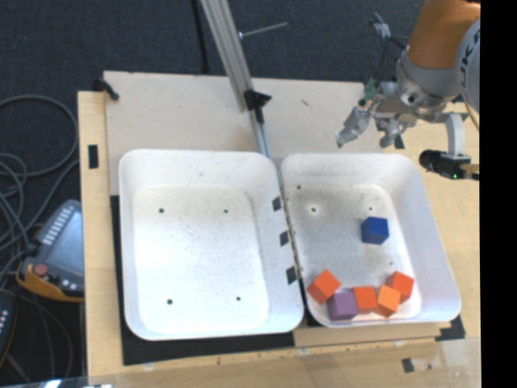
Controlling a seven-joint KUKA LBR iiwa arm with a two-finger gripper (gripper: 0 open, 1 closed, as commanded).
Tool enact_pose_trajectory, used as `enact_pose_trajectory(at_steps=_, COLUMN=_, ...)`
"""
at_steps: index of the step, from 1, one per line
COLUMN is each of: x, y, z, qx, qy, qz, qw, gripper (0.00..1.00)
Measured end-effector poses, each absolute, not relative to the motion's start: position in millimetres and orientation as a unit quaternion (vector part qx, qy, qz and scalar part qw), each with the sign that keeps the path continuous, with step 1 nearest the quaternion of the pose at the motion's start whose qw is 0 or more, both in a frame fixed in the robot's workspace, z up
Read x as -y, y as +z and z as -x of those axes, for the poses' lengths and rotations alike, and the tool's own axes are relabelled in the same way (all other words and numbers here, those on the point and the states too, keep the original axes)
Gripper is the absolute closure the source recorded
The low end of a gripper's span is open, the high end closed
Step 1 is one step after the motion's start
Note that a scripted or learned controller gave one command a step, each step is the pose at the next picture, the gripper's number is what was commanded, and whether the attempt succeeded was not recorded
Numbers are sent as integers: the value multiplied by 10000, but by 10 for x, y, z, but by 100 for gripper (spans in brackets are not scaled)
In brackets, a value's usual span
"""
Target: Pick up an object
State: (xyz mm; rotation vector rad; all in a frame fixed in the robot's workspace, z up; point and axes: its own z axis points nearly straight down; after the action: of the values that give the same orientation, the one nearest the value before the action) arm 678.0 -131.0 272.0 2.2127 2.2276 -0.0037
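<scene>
A blue cube (374, 229) lies alone in the middle of the right bin (420, 186). Along that bin's near edge sit several orange cubes, one at the left (325, 285) and one at the right (401, 284), with a purple cube (342, 305) among them. My gripper (371, 135) hangs above the bench just beyond the right bin's far rim. It is open, its fingers spread apart with nothing between them. It is well clear of every cube.
The left bin (133, 217) sits beside the right one, their rims touching. A slanted aluminium post (234, 55) rises from the bench behind the join. Cables and a pendant (56, 249) lie off the bench at the left.
</scene>
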Motion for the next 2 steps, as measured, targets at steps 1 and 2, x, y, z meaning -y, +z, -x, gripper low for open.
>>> enact_pose_trajectory(at_steps=1, x=1869, y=1891, z=-6586, qx=-7054, qy=-31, qz=-7088, qw=-15, gripper=0)
enact_pose_trajectory(at_steps=2, x=2082, y=951, z=-6027, qx=-7058, qy=-4, qz=-7085, qw=4, gripper=0)
